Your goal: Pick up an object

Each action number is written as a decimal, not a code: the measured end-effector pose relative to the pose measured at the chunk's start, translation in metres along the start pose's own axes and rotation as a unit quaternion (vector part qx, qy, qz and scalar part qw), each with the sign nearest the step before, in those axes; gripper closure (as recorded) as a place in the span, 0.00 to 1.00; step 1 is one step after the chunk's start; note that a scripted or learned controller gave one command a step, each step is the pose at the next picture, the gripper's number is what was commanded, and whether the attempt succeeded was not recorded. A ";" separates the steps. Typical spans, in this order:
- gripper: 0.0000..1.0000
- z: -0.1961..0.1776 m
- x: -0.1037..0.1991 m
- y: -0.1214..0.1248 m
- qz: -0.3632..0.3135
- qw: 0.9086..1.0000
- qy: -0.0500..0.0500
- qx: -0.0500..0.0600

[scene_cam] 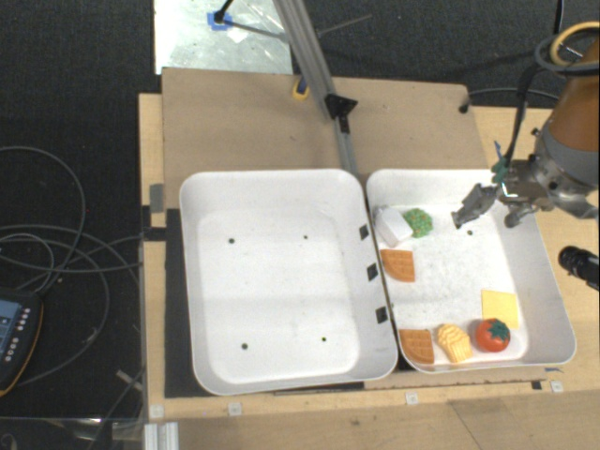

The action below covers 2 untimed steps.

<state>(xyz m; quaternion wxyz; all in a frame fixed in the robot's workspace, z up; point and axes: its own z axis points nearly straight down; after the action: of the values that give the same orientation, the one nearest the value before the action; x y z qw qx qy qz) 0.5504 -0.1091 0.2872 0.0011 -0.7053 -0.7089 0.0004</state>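
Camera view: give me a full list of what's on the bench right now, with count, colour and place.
Bins: two, white, side by side on the bench.
Block: one, white, right bin, upper left.
Broccoli piece: one, green, touching the block's right side.
Wedge: one, orange, right bin, along the left wall.
Wedge: one, orange, right bin, lower left corner.
Corn-like piece: one, yellow, bottom edge.
Tomato: one, red with green top, lower right.
Square: one, yellow, above the tomato.
Gripper: one, grey, above the right bin's upper area, holding nothing visible.
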 end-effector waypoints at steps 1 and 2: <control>0.00 -0.002 0.000 0.001 0.001 1.000 0.000 -0.002; 0.00 0.048 -0.006 -0.007 0.002 1.000 0.000 0.000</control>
<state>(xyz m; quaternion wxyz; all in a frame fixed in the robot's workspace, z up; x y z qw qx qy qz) 0.5428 -0.1151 0.2394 0.0012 -0.7070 -0.7072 0.0008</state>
